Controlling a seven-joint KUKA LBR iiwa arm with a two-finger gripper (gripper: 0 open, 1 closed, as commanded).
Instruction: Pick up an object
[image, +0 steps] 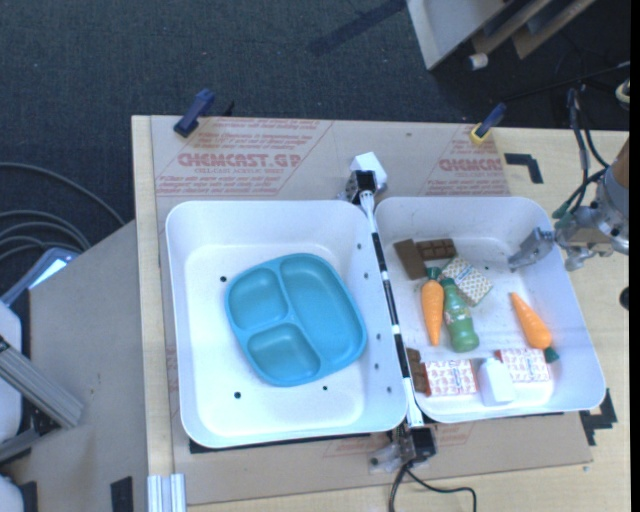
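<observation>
Camera view: the bench (250, 160) carries two white bins side by side. The left bin (200, 400) holds a blue plate (293, 318) with three compartments, lying flat near the bin centre. The right bin (575, 390) holds all the loose objects. A chocolate bar (422, 255) lies at the 11 o'clock position of this bin. A checkered packet (470, 282) lies just beside it, toward 4 o'clock. A green bottle (459, 320) lies near the bin centre, its cap pointing to 12 o'clock. A carrot (431, 311) lies touching the bottle's left side, leaf end toward 12 o'clock. A second carrot (531, 321) lies at 3 o'clock of the bottle, apart from it, leaf end toward 5 o'clock. Two red-and-white boxes (452, 376) lie along the 6 o'clock edge of the bin, with a white block (496, 381) between them. The gripper (545, 248) is positioned over the 2 o'clock corner of the right bin, above the bin rim. Nothing is seen between its fingers; whether they are spread or pressed together cannot be determined.
</observation>
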